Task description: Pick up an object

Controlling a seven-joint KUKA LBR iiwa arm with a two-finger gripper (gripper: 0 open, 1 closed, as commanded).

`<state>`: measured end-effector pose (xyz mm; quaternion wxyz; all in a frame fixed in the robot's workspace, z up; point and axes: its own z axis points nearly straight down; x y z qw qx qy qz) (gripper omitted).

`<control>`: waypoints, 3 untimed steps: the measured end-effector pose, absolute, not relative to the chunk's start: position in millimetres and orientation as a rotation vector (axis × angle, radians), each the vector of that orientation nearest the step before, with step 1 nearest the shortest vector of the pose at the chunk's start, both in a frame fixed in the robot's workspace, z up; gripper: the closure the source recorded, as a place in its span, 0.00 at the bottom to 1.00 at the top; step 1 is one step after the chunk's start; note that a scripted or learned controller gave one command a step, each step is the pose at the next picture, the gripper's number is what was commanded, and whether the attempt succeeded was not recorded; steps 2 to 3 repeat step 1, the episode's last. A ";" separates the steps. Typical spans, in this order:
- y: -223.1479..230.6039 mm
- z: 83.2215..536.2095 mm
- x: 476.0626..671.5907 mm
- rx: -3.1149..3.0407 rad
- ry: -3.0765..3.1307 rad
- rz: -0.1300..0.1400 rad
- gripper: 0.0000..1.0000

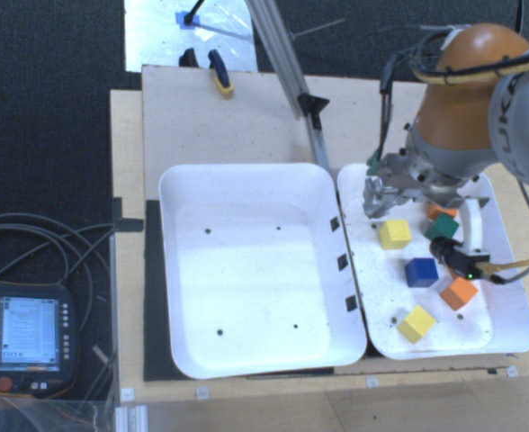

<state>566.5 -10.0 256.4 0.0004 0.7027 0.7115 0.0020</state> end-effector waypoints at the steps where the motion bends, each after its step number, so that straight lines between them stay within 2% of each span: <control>1: 49.3 247.2 576.4 2.209 2.235 0.005 1.00; 3: 49.3 247.2 576.4 2.209 2.235 0.005 1.00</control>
